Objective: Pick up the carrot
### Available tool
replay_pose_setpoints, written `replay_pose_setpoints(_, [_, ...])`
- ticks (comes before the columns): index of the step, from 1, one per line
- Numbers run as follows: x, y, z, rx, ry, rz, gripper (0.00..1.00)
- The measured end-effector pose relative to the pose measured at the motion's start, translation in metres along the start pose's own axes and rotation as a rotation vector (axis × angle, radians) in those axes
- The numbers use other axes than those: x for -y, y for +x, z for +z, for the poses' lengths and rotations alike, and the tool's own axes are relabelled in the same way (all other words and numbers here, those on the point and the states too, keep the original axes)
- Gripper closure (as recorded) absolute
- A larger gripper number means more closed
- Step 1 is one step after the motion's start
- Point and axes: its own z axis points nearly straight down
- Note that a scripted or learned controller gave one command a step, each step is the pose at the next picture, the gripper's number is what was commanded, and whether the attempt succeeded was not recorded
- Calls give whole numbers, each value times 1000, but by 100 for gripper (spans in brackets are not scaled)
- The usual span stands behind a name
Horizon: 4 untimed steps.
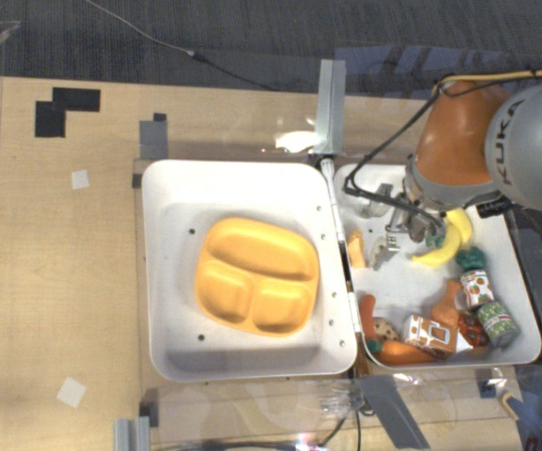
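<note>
The carrot is a smooth orange piece lying along the front wall of the right bin, with a green tip toward the left. My gripper hovers over the back half of that bin, well behind the carrot, beside a yellow banana. It looks open, and nothing is between its fingers. The grey arm with its orange band covers the bin's back right corner.
Around the carrot lie a small printed carton, two little cans, a green item and other orange-red pieces. A small orange piece rests by the dividing wall. The left bin holds a yellow compartment tray.
</note>
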Motion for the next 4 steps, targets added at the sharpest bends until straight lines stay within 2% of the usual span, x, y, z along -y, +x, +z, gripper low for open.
replay_pose_setpoints(1, [7, -20, 1, 0, 1, 418, 0])
replay_pose_setpoints(2, [5, -23, -13, 9, 0, 411, 100])
replay_pose_setpoints(3, [20, 61, -2, 3, 0, 601, 100])
replay_pose_setpoints(4, [-3, 46, -100, 0, 1, 1048, 100])
